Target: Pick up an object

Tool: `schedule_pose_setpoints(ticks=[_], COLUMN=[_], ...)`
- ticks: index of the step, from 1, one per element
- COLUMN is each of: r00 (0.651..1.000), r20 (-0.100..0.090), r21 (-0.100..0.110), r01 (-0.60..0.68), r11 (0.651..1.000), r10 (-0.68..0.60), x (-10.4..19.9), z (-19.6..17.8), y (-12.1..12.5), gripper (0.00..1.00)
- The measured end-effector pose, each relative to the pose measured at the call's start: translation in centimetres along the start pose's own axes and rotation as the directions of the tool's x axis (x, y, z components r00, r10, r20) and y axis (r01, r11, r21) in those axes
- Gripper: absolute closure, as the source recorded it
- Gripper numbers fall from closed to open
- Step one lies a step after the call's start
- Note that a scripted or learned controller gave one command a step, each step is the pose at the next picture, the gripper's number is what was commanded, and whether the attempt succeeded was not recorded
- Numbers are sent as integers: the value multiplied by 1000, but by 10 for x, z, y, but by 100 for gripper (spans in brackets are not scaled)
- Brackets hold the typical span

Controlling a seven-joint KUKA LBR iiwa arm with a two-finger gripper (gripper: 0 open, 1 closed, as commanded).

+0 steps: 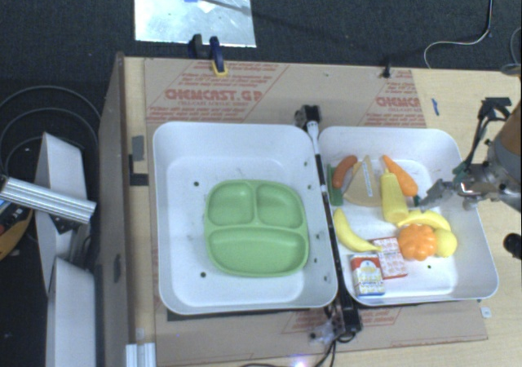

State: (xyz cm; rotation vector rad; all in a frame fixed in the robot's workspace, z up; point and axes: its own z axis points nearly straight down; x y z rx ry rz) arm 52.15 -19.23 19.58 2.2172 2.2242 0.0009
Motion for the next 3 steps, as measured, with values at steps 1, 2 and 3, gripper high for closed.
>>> schedule_pose_setpoints(ticks=[1, 2, 3], r00=[1000, 1000, 1000], r20=[0, -1, 1], r21=[-4, -4, -5], r01=[7, -3, -1], r11=[1000, 1000, 1000], r10=[-7, 3, 1], x=[44, 39, 39], z=[62, 109, 100], y=[69, 54, 54], gripper=[0, 0, 100])
